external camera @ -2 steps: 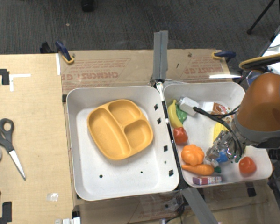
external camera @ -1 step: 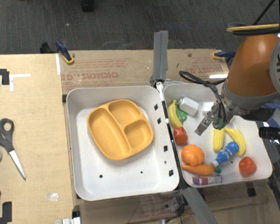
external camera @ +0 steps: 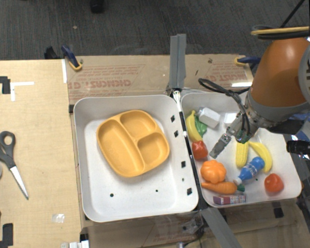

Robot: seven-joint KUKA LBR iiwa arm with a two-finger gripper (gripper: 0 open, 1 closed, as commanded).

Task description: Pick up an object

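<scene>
So the gripper (external camera: pixel 222 144) hangs mid right bin (external camera: pixel 290 189), can't tell its state, corn (external camera: pixel 241 153) beside it, tomato (external camera: pixel 199 150) near the left wall.

A dark grey carpet floor (external camera: pixel 129 18) fills the top. Below it stands the light wooden table (external camera: pixel 32 153), with a sheet of brown cardboard (external camera: pixel 121 76) on it. A pair of scissors (external camera: pixel 9 159) lies near its left edge. The light is even.
</scene>
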